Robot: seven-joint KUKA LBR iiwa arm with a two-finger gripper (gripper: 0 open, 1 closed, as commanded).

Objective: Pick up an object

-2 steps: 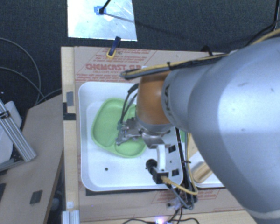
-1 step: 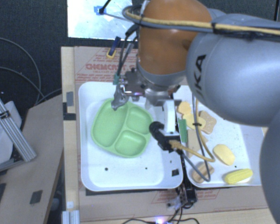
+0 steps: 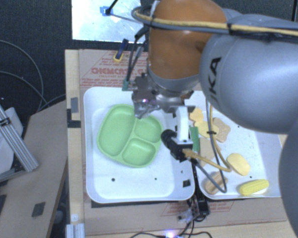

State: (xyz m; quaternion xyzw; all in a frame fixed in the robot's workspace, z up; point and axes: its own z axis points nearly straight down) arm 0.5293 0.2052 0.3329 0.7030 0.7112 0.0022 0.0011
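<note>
The claw (image 3: pixel 145 105) hangs low over the upper right rim of the green divided plate (image 3: pixel 128 135), likely lined up for a grab there; whether it is wide or narrow I cannot tell, the wrist hiding it. The plate, smooth plastic with three shallow wells, lies flat in the left white bin (image 3: pixel 104 182); the right bin (image 3: pixel 260 145) holds lumpy yellow and tan toy foods, among them a ridged corn cob (image 3: pixel 252 186), well apart from the claw

A pale green divided plate (image 3: pixel 125 135) with three compartments lies flat in the left bin (image 3: pixel 104 187), toward its twelve o'clock end. Across the right bin (image 3: pixel 268 148) lie several yellow and tan food pieces, among them a corn cob (image 3: pixel 253 187) at five o'clock and a lemon-like lump (image 3: pixel 238 163) beside it.
</note>
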